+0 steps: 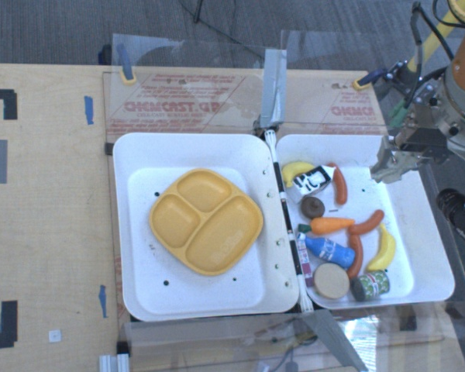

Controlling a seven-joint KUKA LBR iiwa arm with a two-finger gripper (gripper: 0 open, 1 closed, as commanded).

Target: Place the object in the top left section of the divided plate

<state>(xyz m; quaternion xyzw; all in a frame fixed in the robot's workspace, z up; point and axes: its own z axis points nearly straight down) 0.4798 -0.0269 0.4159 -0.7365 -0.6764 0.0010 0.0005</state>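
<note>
Up at the right bin's (430, 231) far right corner hangs the pincer (389, 169), above the white floor, with nothing between its fingers; from this slant I cannot tell whether they are spread or closed. It is well apart from the yellow divided plate (207, 221), which lies in the middle of the left bin (132, 208), turned at an angle so its two small sections face the far side and its one large section faces the near right. All three sections are bare.

Which object is meant is not clear, since the right bin holds a heap of toy food along its left and near parts. Nearest the divider is a banana (295, 168) with a black-and-white packet (314, 179) against it, and a red sausage (339, 185) just beside that. Below them sit a brown round piece (312, 206), a carrot (331, 225), another sausage (368, 222) and a blue bottle (330, 249). Near the front edge are a tan disc (332, 280), a green can (371, 284) and a second banana (384, 251).
</note>
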